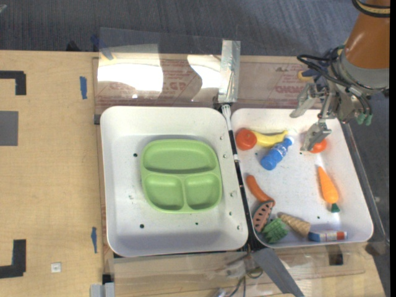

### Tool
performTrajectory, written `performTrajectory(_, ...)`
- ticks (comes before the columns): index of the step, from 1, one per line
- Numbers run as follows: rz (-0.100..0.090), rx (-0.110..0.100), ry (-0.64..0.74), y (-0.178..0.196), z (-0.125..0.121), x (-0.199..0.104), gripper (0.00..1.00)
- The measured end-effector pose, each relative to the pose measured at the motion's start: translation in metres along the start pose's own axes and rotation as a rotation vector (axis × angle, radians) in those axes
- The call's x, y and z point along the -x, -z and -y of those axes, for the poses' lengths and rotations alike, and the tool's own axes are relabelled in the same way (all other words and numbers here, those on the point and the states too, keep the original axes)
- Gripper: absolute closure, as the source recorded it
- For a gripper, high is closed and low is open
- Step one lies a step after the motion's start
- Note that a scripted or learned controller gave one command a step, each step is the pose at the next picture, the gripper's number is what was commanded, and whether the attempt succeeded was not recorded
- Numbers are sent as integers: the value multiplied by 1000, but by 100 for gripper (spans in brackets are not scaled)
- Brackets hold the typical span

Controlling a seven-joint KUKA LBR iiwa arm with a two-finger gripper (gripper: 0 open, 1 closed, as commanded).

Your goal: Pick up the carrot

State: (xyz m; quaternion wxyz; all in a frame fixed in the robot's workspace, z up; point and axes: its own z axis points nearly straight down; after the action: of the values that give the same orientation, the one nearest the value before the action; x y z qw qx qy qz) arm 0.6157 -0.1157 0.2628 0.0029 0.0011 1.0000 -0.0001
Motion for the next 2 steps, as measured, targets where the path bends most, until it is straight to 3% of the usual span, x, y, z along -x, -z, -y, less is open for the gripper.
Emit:
performTrajectory(1,9,-1,76,-136,26,-9,0)
performTrajectory(2,5,-3,-22,-173,93,-70,0)
